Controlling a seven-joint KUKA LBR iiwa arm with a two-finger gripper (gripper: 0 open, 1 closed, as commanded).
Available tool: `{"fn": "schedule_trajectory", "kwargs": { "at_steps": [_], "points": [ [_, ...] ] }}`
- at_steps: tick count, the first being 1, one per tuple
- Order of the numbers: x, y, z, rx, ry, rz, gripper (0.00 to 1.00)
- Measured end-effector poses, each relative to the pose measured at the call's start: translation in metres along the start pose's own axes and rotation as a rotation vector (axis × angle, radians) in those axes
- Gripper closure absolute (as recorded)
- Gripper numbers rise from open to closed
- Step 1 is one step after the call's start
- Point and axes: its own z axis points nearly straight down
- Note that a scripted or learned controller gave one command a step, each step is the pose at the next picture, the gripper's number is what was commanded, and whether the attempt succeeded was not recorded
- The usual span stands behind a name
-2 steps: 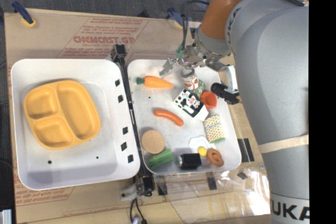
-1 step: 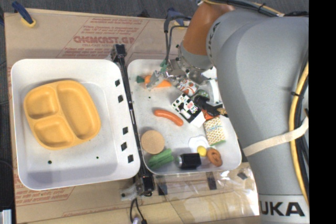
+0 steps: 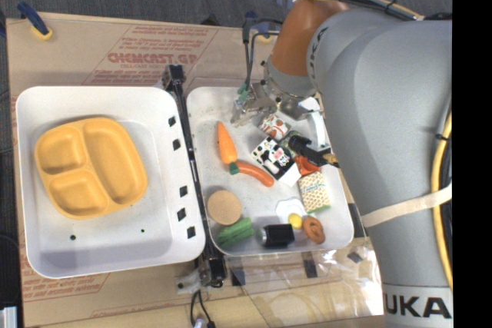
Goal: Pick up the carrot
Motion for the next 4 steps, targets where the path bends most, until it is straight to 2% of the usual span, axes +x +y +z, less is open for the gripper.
{"fn": "schedule_trajectory", "kwargs": {
  "at_steps": [1,2,3,4],
  "points": [
    [0.030,-0.075,0.019,0.010,0.009,0.047,1.00],
    [0.030,-0.073,0.008,0.007,0.008,0.043,1.00],
    [0.043,-0.099,0.019,0.010,0.008,0.175,1.00],
    [0.117,-0.028,-0.090,-0.012,0.011,0.263,1.00]
  ]
}}
